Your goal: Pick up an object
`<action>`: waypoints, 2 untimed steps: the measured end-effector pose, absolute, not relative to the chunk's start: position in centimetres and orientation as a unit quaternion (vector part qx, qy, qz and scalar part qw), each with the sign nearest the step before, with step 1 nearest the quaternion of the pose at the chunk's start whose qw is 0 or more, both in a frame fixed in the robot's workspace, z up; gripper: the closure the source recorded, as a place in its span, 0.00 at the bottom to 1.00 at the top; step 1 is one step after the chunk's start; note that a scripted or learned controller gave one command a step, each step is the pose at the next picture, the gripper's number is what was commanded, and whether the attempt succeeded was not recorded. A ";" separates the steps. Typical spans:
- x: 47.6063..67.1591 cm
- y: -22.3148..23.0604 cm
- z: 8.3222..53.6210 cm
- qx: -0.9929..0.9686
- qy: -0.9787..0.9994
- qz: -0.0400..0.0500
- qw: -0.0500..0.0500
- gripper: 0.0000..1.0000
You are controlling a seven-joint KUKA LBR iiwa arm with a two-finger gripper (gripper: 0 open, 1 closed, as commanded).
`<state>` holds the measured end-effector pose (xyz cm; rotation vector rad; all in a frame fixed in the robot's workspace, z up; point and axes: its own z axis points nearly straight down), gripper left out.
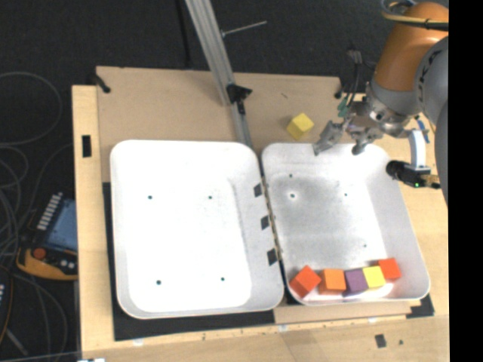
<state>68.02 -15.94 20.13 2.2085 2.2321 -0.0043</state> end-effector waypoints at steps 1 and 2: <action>64.5 -11.6 17.3 0.705 0.709 -0.001 -0.001 0.00; 56.8 -8.6 16.1 0.707 0.707 -0.002 -0.002 0.00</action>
